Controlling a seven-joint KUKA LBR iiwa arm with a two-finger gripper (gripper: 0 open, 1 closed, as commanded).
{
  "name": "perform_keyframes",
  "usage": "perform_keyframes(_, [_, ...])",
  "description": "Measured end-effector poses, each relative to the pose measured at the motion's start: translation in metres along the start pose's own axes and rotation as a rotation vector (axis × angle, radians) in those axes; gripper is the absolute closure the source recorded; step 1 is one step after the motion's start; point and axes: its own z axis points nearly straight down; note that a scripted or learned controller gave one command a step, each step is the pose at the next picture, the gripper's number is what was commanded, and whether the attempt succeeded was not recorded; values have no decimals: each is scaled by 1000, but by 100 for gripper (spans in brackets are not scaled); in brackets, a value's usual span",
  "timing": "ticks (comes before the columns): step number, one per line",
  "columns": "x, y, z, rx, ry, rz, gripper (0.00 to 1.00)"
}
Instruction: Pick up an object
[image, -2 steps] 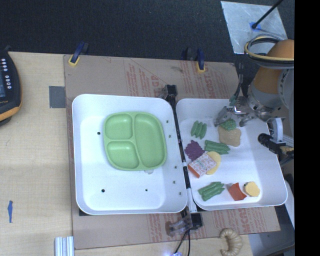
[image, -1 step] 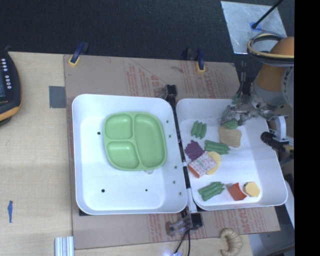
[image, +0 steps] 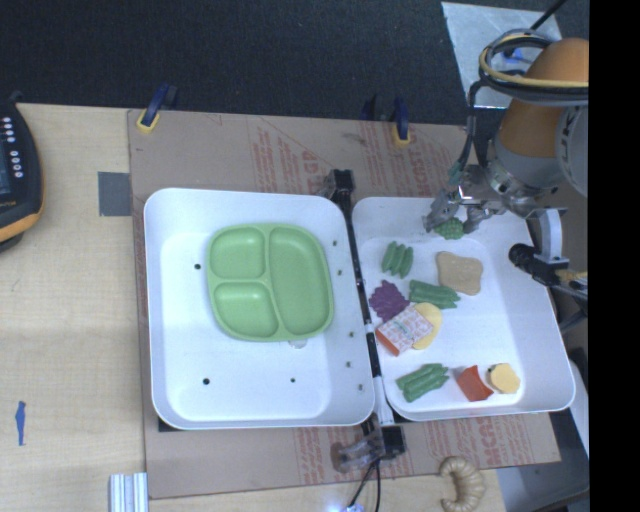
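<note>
Gripper (image: 452, 222) sits over the far corner of the right bin (image: 545, 300), w/ a small dark green piece (image: 450, 229) right at its tips. Looks pinched between the fingers, so jaws read as nearly closed on it, tho the view is small & I can't be fully sure of the hold. Taking the tan bread slice (image: 459, 272) as landmark: gripper + green piece are just beyond it, toward the bin's back wall, close to that rim. Left of the bread lie green beans (image: 397, 259); just below-left a second green pod (image: 433, 294), long axis running roughly across the bin; further left a purple grape bunch (image: 388, 298), then a red/white block (image: 403, 329) touching a yellow piece (image: 430, 322). Well below the bread, near the front rim: another green pod (image: 422, 381), an orange-red piece (image: 473, 384) & a yellow round (image: 504, 378). Judgement: the move turns on lifting straight up; back wall is close behind the tips, so no room to drift that way, open room is up & toward bin centre. Left bin (image: 170, 300) w/ green divided plate (image: 270, 281) lies well apart across the divider.
</note>
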Motion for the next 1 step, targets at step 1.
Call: perform_keyframes(1, [56, 0, -32, 0, 0, -1, 100])
